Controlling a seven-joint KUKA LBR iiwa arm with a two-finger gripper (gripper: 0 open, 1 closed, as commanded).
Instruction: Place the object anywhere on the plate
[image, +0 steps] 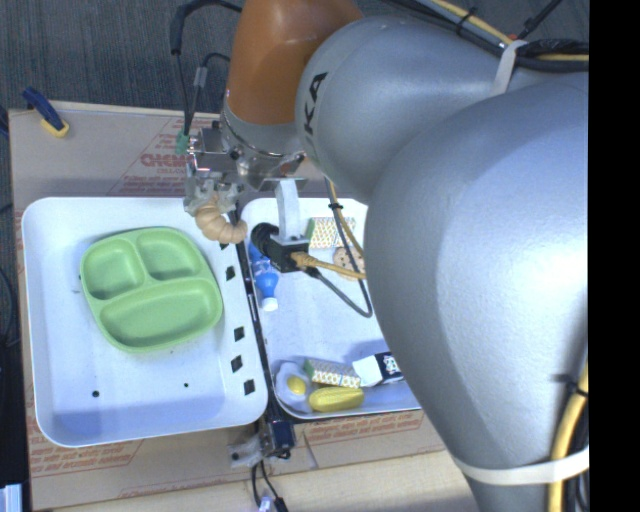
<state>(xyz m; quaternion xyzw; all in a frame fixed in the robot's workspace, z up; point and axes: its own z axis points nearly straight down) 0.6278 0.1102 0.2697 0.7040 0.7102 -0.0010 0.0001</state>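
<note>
Just right of the green plate (150, 288), over the seam between the bins, the gripper (214, 210) hangs with a tan croissant (221, 227) pinched between its fingers, its long axis running roughly left-right, so the plate lies down-left of it.

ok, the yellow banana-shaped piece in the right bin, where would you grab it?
Mid-length, from straight above, closing across its narrow width. The yellow piece lies flat with its long axis left-right, so the middle should balance. It looks tight, though: the patterned block sits just behind it and the bin wall is close in front.
</note>
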